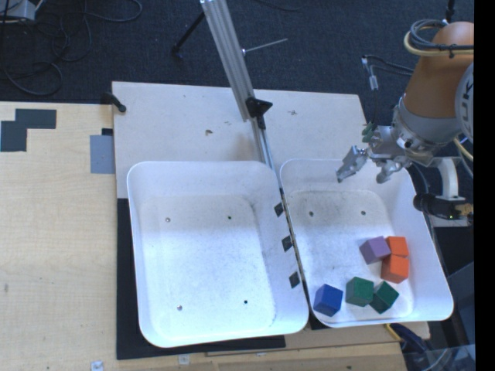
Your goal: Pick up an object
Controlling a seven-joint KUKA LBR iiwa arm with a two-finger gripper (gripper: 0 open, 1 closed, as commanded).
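The end effector (pixel 363 165) hangs with fingers spread and nothing between them above the far rim of the right bin (pixel 433 296), well apart from the blocks clustered at its near corner, where the orange block (pixel 395 268) touching the purple block (pixel 375 249) risks a blocked grasp.

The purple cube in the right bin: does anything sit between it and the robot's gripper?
No. In the camera view, only bare white bin floor separates the small purple cube from the gripper.
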